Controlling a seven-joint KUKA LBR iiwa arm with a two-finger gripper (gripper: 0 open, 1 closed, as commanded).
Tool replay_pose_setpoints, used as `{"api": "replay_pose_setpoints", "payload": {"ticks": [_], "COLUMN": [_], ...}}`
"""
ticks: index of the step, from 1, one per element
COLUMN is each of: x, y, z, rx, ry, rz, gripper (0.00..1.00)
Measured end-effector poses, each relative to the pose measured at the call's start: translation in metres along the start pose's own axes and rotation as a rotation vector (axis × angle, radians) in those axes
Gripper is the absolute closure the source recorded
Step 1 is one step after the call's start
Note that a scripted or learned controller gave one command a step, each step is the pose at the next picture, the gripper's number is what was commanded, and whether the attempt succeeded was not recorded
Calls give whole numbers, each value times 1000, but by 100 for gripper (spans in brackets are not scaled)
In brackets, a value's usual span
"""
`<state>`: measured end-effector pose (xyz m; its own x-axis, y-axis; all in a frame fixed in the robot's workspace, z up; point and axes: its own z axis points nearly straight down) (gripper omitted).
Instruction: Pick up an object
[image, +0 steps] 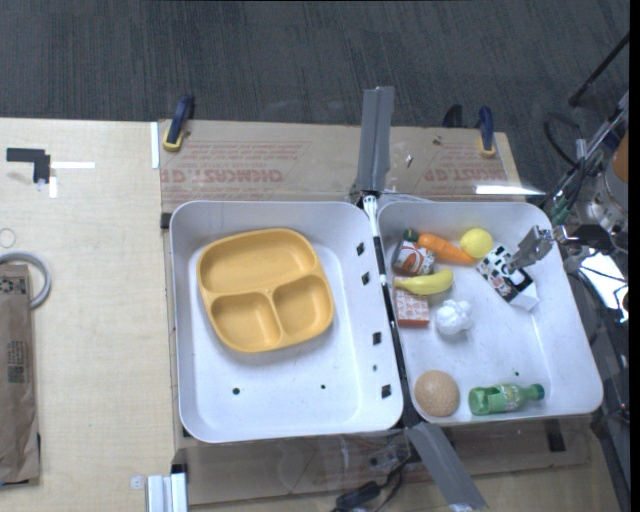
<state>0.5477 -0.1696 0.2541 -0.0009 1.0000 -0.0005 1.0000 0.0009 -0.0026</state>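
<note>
Place: a robot test bench in a laboratory or a workshop, not a home.
Floor: dark grey carpet of the office kind, behind the bench.
Bench: a pale wooden top (90, 300) with a sheet of printed cardboard (300, 160) fixed on it by blue and yellow clamps (180, 122).
Work area: two shallow white bins (200, 400) side by side, with grey metal bars at the seam between them.
Contents: toy food and a yellow divided plate (265, 288), as for trials, not real meals.
Machine: grey robot hardware and cables (590, 200) at the right edge.
</note>
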Motion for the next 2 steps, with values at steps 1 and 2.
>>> {"api": "replay_pose_setpoints", "payload": {"ticks": [1, 2], "x": [-23, -33], "y": [51, 79], "z": [131, 153], "rx": [-22, 5], "ry": [-5, 7], "rz": [209, 309], "gripper": [0, 0]}}
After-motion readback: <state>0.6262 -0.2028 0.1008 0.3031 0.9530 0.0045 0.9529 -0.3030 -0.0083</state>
